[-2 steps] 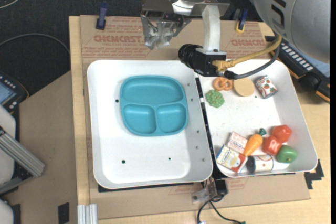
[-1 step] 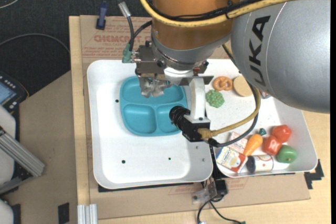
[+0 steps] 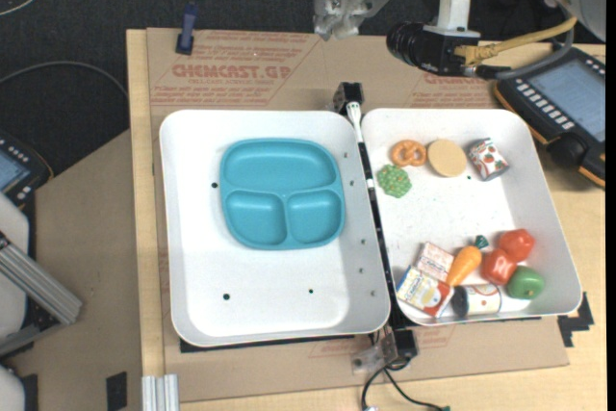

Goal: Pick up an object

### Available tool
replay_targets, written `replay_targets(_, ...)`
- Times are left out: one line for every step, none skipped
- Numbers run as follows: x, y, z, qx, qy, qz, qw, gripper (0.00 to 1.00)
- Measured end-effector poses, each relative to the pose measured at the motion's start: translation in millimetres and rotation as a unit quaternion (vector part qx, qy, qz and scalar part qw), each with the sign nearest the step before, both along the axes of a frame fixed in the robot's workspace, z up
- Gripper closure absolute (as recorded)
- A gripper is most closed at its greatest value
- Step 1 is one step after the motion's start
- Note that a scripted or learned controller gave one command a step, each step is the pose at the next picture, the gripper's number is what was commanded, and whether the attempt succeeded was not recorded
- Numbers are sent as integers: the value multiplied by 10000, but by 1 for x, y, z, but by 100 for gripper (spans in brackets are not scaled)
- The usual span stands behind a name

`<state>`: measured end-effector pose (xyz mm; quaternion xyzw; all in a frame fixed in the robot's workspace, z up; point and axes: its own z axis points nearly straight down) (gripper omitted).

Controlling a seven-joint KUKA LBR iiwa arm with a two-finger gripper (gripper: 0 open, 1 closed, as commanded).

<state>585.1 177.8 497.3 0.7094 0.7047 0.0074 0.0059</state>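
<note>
Gripper (image 3: 337, 14) high above bins — grip state perhaps unreadable; carrot (image 3: 465, 264) lies well apart.

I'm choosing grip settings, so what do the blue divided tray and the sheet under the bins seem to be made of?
The blue divided tray looks like moulded plastic, smooth and slightly matte: one even colour, rounded compartment walls, soft highlights. The sheet under the bins looks like plain cardboard: tan, dull, with printed red lettering and a fold crease. Neither can be confirmed by sight alone.
</note>
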Motion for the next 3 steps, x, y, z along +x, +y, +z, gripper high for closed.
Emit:
replay_targets(-9,50,19,4,67,61,10000,100)
replay_targets(-53,46,-103,-36,172,36,9998,100)
replay_targets(-105,-2,-120,-22,134,17,9999,100)
